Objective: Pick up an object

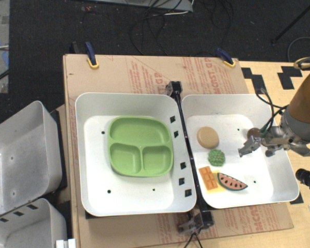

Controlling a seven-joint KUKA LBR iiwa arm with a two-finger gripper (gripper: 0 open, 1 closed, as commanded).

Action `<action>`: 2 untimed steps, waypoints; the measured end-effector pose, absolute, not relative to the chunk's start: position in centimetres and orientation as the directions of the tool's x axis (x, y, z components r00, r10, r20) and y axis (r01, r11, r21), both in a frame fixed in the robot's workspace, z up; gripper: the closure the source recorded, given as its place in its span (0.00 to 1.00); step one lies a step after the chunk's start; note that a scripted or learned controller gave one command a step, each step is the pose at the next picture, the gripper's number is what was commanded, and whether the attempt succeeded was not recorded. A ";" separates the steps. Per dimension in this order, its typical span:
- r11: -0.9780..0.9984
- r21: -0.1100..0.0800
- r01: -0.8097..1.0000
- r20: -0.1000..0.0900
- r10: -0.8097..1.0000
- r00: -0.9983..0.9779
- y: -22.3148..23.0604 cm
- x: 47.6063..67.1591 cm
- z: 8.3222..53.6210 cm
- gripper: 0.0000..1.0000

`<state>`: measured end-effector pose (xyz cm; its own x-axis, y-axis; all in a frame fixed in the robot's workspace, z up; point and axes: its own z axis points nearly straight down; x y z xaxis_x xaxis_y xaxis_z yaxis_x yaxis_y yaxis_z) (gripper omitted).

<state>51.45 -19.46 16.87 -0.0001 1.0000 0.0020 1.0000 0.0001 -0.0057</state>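
While the gripper [251, 142] hangs over the right bin [279, 187], grip unreadable | one green tray [141, 146] in left bin [90, 154] | right bin: one cookie [208, 136], broccoli [216, 157], waffle [208, 177], watermelon slice [232, 182] | cardboard bench [129, 71], dark floor

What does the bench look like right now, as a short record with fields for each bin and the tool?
left bin: green divided plate
right bin: tan round piece, green bumpy ball, orange waffle piece, watermelon slice
tool: over the right bin's right side, apart from all four toys
held: nothing seen in the tool
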 end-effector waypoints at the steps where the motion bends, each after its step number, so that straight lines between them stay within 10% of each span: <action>1: -0.001 -0.005 1.000 0.002 1.000 0.001 -18.5 51.4 12.1 0.00; 2: -0.002 -0.004 1.000 0.001 1.000 0.002 -18.4 51.3 9.0 0.00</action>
